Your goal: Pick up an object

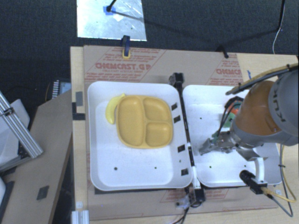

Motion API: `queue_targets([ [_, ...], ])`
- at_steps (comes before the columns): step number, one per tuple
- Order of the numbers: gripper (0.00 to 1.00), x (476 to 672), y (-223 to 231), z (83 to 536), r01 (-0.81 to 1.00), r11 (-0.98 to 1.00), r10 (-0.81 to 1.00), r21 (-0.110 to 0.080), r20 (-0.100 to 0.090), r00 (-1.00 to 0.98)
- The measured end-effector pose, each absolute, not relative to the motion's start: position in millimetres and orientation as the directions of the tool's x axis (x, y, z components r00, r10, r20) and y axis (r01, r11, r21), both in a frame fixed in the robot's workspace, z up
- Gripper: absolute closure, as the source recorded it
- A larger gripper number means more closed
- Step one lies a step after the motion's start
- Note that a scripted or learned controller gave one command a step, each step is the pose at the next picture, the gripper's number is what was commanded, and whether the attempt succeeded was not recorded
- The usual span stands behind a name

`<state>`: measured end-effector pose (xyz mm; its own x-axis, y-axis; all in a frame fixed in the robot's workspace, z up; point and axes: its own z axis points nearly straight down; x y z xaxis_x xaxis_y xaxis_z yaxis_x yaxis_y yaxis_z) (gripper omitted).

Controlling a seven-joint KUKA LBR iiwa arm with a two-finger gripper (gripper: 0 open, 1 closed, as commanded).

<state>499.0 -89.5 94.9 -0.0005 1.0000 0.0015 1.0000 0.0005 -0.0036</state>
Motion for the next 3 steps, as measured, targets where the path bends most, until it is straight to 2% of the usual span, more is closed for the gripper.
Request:
queue_targets([
  [1,0.0,499.3,-89.2,83.7,1.0,0.0,1.0,-0.001,0.001,0.0],
  [2,1.0,500.3,-89.3,94.9,1.0,-0.001,1.0,0.002,0.0,0.001],
  [3,1.0,505.0,-99.1,152.7,1.0,0.003,1.0,0.007,-0.002,-0.003],
])
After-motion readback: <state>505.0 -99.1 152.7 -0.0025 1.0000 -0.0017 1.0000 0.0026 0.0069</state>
